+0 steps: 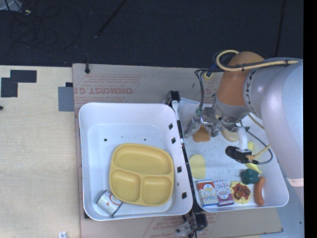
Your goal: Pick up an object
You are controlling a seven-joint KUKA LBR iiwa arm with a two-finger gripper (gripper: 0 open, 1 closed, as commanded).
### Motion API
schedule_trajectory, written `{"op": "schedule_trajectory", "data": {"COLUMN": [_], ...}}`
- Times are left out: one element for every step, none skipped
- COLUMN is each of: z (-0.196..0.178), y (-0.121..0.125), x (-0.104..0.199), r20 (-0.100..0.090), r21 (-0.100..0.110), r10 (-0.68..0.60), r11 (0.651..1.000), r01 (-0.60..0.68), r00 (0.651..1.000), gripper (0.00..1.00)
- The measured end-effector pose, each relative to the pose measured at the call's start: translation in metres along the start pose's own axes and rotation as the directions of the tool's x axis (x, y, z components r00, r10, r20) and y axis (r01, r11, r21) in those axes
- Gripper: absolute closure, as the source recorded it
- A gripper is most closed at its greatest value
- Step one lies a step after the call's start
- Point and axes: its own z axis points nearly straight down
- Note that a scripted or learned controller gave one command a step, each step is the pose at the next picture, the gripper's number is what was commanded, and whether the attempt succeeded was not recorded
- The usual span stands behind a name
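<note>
While the hand (210,124) hangs low over the far end of the right bin (277,202), just beside a brown bun-like object (201,136), you cannot tell its state, so judge the pick as not yet done.

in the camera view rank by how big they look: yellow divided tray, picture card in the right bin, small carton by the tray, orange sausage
1. yellow divided tray
2. picture card
3. small carton
4. orange sausage

The carton and the sausage look close in size, so that order is unsure.
</note>
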Motion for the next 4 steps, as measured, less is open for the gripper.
{"op": "schedule_trajectory", "data": {"z": [-0.001,0.000,-0.009,-0.129], "y": [-0.002,0.001,0.001,-0.041], "x": [-0.086,-0.035,-0.035,0.025], "r20": [0.001,0.000,-0.001,0.001], "r21": [-0.002,0.000,0.003,-0.001], "r10": [0.002,0.000,-0.001,0.000], "r11": [1.000,1.000,1.000,1.000], "r01": [-0.002,0.000,0.001,0.000], "r00": [1.000,1.000,1.000,1.000], "gripper": [0.00,0.00,1.00,1.00]}}
